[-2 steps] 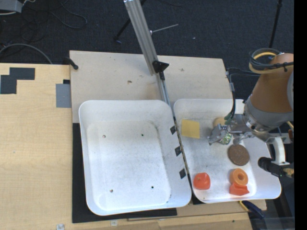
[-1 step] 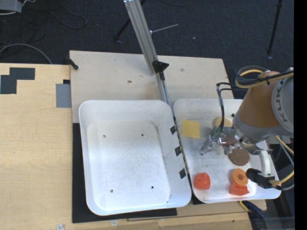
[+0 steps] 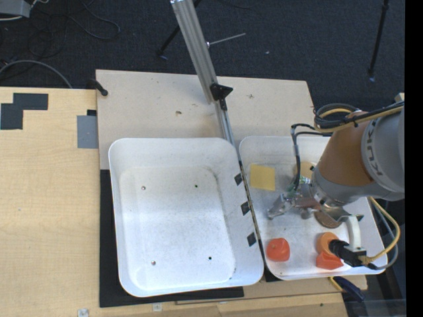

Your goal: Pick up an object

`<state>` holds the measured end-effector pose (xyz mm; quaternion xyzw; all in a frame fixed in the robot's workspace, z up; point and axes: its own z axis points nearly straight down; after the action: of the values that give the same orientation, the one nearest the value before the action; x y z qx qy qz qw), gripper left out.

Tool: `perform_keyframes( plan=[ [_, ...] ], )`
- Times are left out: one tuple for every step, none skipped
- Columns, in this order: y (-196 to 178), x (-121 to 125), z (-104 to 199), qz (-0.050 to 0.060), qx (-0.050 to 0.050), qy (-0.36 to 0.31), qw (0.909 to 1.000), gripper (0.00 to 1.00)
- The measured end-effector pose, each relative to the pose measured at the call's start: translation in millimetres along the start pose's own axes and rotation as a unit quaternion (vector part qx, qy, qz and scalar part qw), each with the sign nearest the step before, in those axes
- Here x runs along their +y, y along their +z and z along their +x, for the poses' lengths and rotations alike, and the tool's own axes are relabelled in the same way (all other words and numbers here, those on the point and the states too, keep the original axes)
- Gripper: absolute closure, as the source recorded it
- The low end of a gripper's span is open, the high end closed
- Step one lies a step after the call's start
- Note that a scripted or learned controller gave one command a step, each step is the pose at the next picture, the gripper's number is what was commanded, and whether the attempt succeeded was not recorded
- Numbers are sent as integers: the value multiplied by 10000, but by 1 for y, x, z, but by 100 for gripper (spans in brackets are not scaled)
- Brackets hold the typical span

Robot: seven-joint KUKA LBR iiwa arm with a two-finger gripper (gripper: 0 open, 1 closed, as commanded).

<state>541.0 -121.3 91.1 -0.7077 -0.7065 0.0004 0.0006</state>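
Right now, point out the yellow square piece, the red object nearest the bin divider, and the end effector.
yellow square piece [image 3: 262, 177], camera view, middle of its flat top.
red object [image 3: 278, 249], camera view, centre of its top.
end effector [image 3: 274, 211], camera view, between its fingertips.

**A robotics lab, plainly**

From where I stand this is a lab test bench. An industrial arm [image 3: 367, 160] with an orange band leans over two white bins [image 3: 175, 216] on a plywood board [image 3: 158, 104]. An aluminium strut [image 3: 198, 51] rises behind them. Loose cables [image 3: 39, 5] trail across dark carpet [image 3: 297, 32].
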Motion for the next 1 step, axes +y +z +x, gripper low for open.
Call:
perform_keyframes(
  plan=[
    [-11, 0, -1, 3, 8, 26, 10000, 100]
  ],
)
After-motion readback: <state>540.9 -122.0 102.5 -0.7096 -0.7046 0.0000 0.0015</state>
